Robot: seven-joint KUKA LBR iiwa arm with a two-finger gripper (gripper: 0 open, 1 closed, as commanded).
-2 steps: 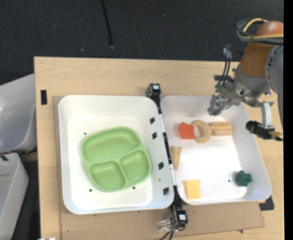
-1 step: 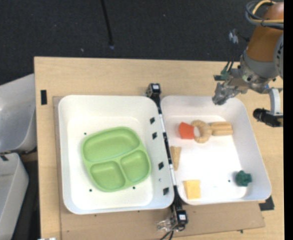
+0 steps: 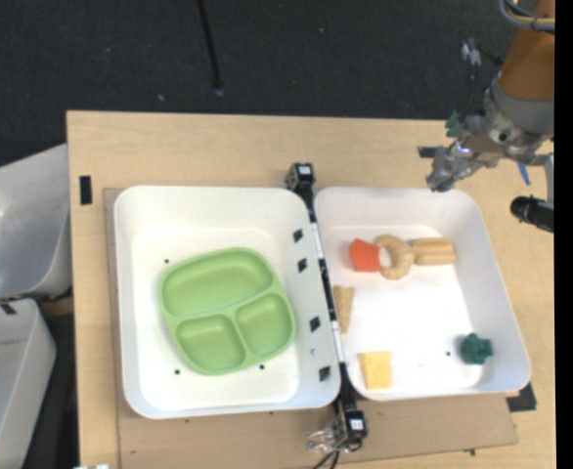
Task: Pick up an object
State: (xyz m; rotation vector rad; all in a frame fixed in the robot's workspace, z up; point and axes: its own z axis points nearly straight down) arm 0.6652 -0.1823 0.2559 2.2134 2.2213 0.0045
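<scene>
Overhead view of the counter [image 3: 91, 154] with two white bins. The left bin [image 3: 135, 262] holds a green divided plate [image 3: 226, 309]. The right bin [image 3: 492, 262] holds the candidate objects: an orange block [image 3: 365, 255] touching a tan ring [image 3: 396, 258], a wooden peg [image 3: 433, 252] beside the ring, a thin wedge [image 3: 343, 306] near the divider, a yellow square [image 3: 375, 368] by the front wall, and a dark green piece [image 3: 475, 348] in the front right corner. The gripper [image 3: 450, 171] hovers above the right bin's far rim; its opening cannot be told here. An isolated target such as the yellow square seems the safer choice, approached vertically and clear of the walls.
</scene>
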